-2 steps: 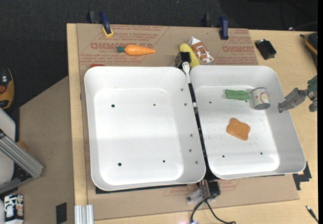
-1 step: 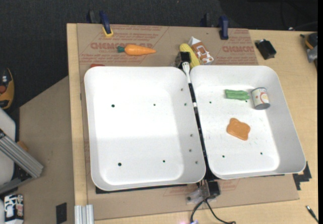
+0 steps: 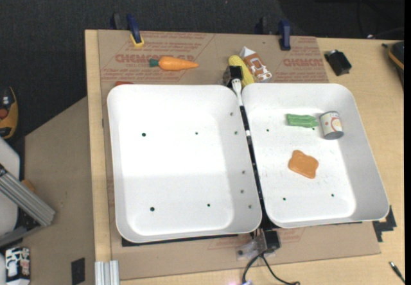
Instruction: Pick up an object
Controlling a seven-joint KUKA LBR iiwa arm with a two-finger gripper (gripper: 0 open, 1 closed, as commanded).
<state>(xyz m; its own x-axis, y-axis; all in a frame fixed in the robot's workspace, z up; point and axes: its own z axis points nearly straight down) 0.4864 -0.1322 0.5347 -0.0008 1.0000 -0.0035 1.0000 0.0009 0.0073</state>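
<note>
**Nothing lifted yet; three candidates wait in the right-hand bin**

Plainly the task sits at its very start, to judge from how things lie; three objects rest loose on the floor of the right bin [image 3: 359, 149], none raised; the state of the gripper cannot be told from this view. An orange lump [image 3: 302, 164] lies near the bin's middle, well apart from the others and so the easiest target; a green piece [image 3: 300, 120] lies farther back, with a small can [image 3: 331, 125] on its side just beside or touching its right end. The next move calls for a descent over one object, jaws spread wide enough to straddle it. The left bin [image 3: 128, 168] holds nothing to pick. Behind the bins, a carrot [image 3: 174, 64] lies on the cardboard, and a yellow and brown cluster [image 3: 247, 68] is too jumbled to identify; the can's label is blurred.
</note>
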